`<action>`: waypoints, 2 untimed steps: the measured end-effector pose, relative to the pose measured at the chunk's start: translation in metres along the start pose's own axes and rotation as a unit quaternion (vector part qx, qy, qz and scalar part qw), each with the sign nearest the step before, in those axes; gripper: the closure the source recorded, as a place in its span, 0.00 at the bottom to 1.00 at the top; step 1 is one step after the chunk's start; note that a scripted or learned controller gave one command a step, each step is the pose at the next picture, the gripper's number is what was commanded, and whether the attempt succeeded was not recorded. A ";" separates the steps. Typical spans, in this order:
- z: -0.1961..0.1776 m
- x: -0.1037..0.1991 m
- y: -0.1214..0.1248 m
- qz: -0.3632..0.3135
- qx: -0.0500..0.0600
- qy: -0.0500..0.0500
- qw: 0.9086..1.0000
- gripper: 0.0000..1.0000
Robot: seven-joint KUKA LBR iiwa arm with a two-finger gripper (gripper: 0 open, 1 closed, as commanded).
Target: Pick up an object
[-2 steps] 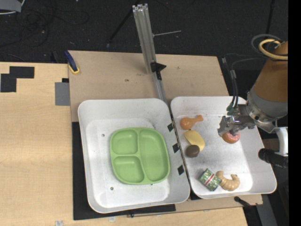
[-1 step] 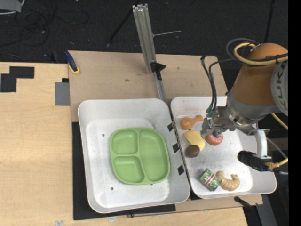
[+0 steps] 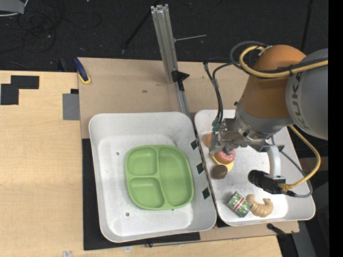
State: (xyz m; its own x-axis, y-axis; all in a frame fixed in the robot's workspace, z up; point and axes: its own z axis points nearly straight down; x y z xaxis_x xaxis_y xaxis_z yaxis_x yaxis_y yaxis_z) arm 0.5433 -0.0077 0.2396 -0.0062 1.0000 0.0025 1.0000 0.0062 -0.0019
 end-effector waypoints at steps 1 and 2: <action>0.013 0.057 0.001 0.001 0.002 0.000 1.000 1.00; 0.020 0.114 -0.009 0.000 0.002 0.000 1.000 1.00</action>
